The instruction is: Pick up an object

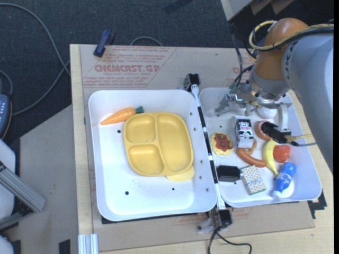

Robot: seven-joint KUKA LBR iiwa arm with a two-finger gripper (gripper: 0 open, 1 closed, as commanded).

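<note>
On my feed, a blue clip [103, 42] lies at the far left corner of the bench [132, 70], outside both bins. In the left bin [106, 184] an orange carrot [117, 115] lies near the back wall, its green end just beside a yellow divided plate [159, 142] that sits flat in the middle of the bin.

Across the divider, the right bin [296, 192] holds the rest of the things to pick from. A round pizza toy [221, 143] lies close to the divider, with a flat black block [228, 172] in front of it. Just beside the block is a small checkered box [253, 180]. A black-and-white carton [243, 132] lies behind them, and a sausage [250, 156] lies between the carton and the box. Further right I see a banana [270, 156] touching a red tomato [282, 152], and a blue bottle [283, 178] lying in front of both.

The arm [296, 41] comes in from the right and hangs over the back of the right bin. The jaws are low near the bin's back wall, behind the carton and apart from it. I cannot tell whether the jaws are open or closed, and I see nothing between them.
</note>
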